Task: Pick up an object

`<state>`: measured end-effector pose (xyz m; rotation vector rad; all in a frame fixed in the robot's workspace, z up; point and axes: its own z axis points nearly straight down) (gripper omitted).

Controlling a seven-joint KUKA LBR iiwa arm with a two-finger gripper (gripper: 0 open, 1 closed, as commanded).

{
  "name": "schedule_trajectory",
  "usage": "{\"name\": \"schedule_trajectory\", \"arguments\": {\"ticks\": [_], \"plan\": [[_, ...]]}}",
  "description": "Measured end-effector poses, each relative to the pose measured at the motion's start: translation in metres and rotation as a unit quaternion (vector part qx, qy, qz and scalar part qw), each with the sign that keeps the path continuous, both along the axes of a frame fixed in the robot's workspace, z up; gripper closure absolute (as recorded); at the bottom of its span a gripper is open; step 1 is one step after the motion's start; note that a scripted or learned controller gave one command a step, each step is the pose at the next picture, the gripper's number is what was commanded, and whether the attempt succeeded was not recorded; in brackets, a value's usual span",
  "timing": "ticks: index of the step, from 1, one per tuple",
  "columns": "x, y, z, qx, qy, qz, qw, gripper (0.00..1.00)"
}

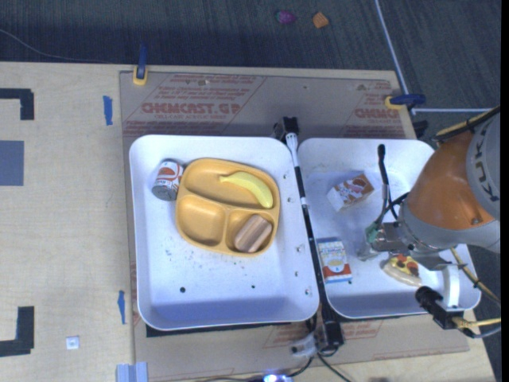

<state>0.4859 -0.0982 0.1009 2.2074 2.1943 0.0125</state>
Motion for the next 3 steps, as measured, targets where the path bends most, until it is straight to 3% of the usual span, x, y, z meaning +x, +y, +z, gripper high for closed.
{"name": "schedule_trajectory", "arguments": {"ticks": [1, 2, 3], "plan": [[0.000, -0.001, 0.000, -0.0009, 0.000, 0.000, 1.0000, 0.00], [-0.001, 0.001, -0.011, 0.0029, 0.003, 0.001, 1.0000, 0.00], [0.000, 0.000, 0.000, 0.0007, 0.000, 0.000, 1.0000, 1.00]]}}
